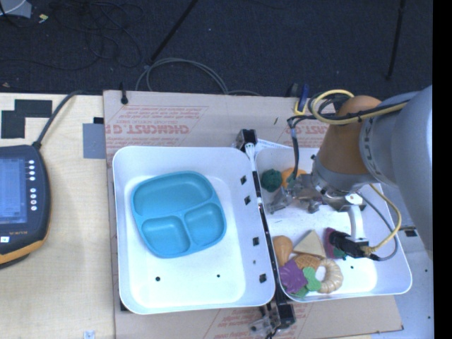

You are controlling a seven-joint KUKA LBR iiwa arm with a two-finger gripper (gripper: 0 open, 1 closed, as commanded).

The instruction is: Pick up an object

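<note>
Our hand [282,200] sits low beside the green ball [270,180], right of centre; its grip we cannot tell. We should centre squarely before closing.

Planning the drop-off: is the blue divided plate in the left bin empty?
Empty: the blue plate shows bare blue in all three compartments.

Red print upside down on cardboard sheet [185,122] along counter's far edge, not legible; near-edge red print equally unreadable.
</note>
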